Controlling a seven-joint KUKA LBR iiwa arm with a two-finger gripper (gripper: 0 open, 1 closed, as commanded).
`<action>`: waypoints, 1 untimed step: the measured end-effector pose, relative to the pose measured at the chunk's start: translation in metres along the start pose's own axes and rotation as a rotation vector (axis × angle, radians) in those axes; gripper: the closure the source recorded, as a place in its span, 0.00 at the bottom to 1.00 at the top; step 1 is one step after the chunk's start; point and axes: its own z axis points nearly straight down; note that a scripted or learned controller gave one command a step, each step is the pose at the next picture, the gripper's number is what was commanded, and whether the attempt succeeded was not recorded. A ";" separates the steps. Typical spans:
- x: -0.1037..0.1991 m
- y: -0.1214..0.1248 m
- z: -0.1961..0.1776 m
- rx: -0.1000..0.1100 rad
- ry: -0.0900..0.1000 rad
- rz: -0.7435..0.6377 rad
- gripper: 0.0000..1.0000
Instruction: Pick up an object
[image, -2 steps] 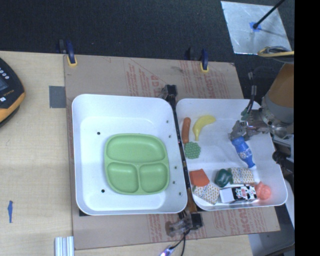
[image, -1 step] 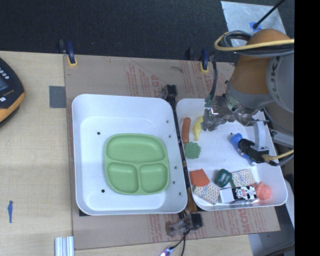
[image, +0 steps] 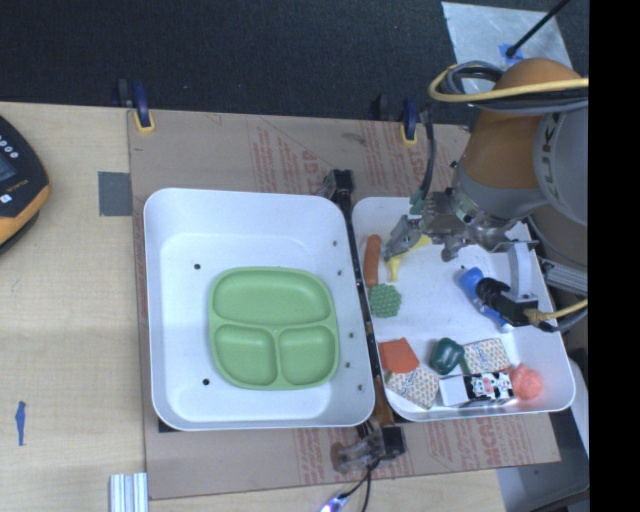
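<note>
Claw hangs over the right bin, fingers look spread, orange hot dog just left of it, untouched.

Faint red print runs along the edges of the cardboard sheet under the bins — too blurred to read; the black-and-white box bears markings, likewise illegible.
</note>
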 end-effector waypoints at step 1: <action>-0.090 0.000 0.061 0.002 -0.001 0.002 0.00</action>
